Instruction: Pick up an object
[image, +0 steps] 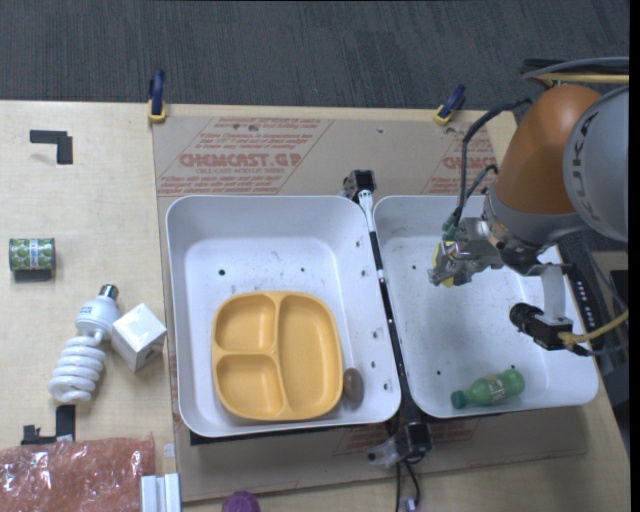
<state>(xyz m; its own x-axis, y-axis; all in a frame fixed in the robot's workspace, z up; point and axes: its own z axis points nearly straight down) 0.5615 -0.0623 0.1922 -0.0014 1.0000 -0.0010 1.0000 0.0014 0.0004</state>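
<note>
Claw (449, 268) above right bin (560, 395), wrist bent.

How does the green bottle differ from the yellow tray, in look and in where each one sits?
The green bottle is small and slim, lying on its side near the front of the right bin; the yellow tray is broad and flat and fills much of the left bin's floor. The bottle is green with a label band; the tray is plain yellow, split into three compartments. The tray has a small brown object at its edge; the bottle lies alone. Both rest on a bin floor, apart from the pincer.
</note>
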